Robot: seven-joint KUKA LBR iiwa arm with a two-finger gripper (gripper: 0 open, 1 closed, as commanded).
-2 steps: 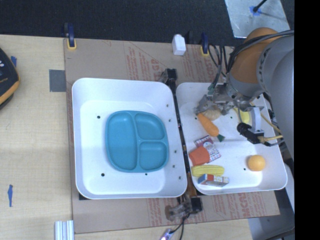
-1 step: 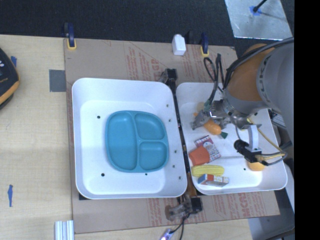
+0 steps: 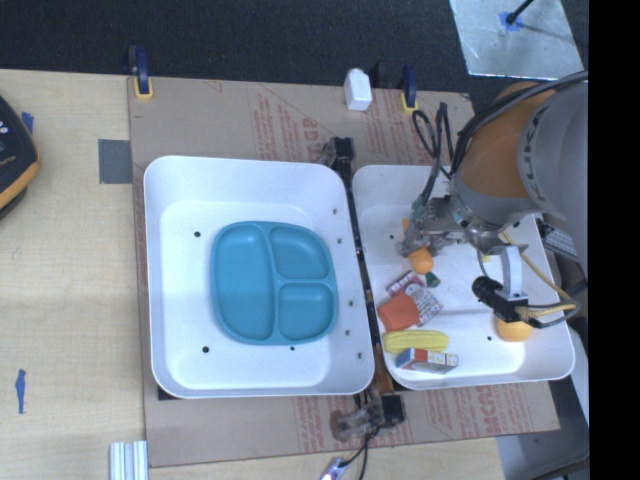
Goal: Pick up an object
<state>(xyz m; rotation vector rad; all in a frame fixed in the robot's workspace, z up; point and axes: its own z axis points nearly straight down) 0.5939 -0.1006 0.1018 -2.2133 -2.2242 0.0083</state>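
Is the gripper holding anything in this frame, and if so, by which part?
It cannot be told. The gripper sits low in the right bin, just above a small orange ball, but the wrist hides any contact.

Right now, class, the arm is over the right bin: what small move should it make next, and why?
Probably a short straight descent. The hand hovers just above the orange ball near the right bin's left wall, so lowering would bring it around the ball.
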